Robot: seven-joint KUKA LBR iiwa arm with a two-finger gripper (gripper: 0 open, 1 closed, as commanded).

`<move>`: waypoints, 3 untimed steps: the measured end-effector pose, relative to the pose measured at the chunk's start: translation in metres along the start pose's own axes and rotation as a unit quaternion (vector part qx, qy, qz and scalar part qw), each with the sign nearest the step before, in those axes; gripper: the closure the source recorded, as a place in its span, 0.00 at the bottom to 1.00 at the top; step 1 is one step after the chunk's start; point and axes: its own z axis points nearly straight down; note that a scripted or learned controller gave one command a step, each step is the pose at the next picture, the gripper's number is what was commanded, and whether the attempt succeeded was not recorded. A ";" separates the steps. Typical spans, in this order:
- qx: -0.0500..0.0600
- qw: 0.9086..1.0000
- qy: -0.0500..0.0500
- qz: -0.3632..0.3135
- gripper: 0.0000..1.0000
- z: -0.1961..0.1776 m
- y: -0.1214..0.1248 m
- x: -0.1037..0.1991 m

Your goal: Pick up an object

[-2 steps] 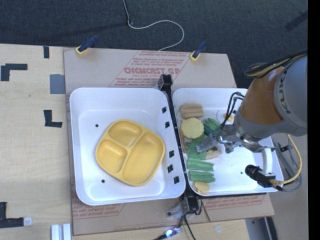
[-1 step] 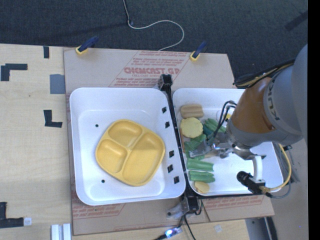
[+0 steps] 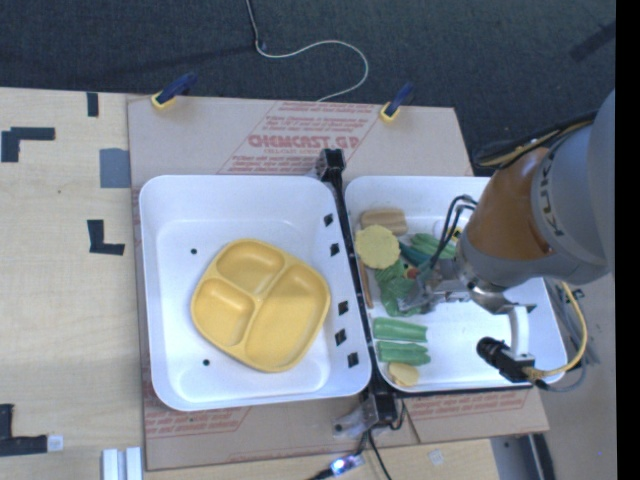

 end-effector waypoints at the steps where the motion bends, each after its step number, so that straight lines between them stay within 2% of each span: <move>1: 0.000 1.000 -0.002 -0.001 1.00 -0.040 0.006 0.003; 2: -0.001 1.000 -0.002 -0.001 1.00 -0.099 0.004 0.005; 3: 0.001 1.000 -0.002 0.000 1.00 -0.129 0.004 0.005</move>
